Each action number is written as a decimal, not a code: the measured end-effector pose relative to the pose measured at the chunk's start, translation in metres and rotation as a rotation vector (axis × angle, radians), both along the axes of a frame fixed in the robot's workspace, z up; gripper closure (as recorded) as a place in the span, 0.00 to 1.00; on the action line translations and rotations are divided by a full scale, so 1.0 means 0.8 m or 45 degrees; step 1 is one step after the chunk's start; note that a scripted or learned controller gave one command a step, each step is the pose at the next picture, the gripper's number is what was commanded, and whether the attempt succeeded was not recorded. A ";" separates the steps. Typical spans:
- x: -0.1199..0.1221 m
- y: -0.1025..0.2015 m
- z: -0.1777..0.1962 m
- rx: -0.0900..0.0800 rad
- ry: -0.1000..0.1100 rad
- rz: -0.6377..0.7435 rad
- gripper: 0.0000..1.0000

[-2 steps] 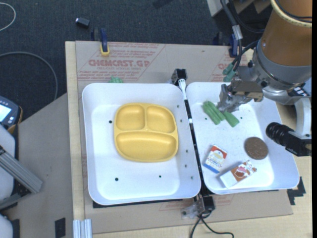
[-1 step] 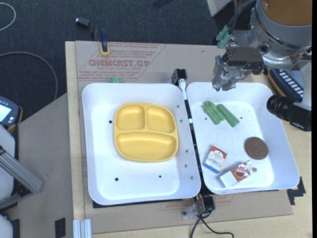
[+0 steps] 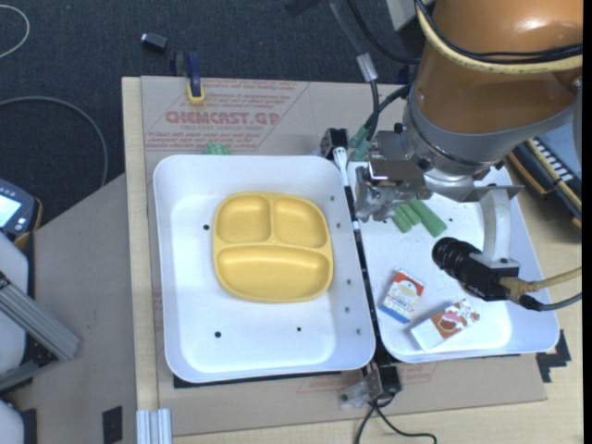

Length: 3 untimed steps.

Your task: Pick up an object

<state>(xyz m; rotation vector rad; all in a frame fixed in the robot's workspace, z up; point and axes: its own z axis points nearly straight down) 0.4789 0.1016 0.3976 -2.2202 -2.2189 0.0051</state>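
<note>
My gripper (image 3: 368,202) hangs low over the right bin's (image 3: 518,336) back left corner, close to the wall between the two bins. Just to its right lies a green object (image 3: 417,217) made of short sticks, apart from the gripper as far as I can tell. A small white, red and blue carton (image 3: 402,296) lies nearer the front of the right bin. Beside it rests a flat white packet with a red picture (image 3: 444,325). The large arm body hides the back right part of this bin.
The left bin (image 3: 180,266) holds a yellow divided plate (image 3: 273,246) in its middle. Both bins rest on a cardboard sheet (image 3: 231,109). A blue and yellow clamp (image 3: 193,77) sits on the sheet's far edge, and a small green scrap (image 3: 217,149) lies behind the left bin.
</note>
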 end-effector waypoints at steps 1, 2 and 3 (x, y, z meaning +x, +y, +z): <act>0.001 0.064 -0.096 0.001 -0.001 0.003 1.00; 0.001 0.127 0.115 0.013 -0.030 0.010 1.00; 0.000 0.092 0.022 -0.001 0.000 -0.002 1.00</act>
